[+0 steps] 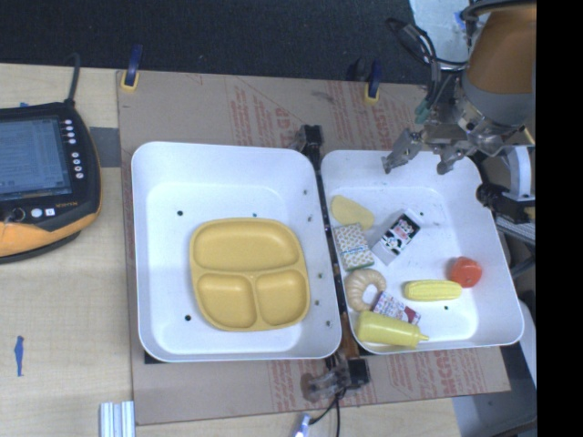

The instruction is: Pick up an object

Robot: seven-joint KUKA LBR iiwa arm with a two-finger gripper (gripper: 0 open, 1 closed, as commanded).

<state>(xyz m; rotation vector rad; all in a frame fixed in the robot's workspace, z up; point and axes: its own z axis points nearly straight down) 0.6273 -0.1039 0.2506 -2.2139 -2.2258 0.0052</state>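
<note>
My gripper (422, 160) hangs open and unladen over the right bin's (492, 330) far edge; the toy corn cob (432, 289) lies near the front, between the tomato (465, 271) and mustard bottle (390, 330).

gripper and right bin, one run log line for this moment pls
gripper: open, above right bin's far edge, holding nothing | nearest: milk carton | yellow tray in left bin

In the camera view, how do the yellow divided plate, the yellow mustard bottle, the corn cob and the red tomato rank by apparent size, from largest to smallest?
1. yellow divided plate, by far the largest.
2. mustard bottle.
3. corn cob, only slightly shorter than the bottle, so this order is not certain.
4. red tomato, the smallest.
</note>
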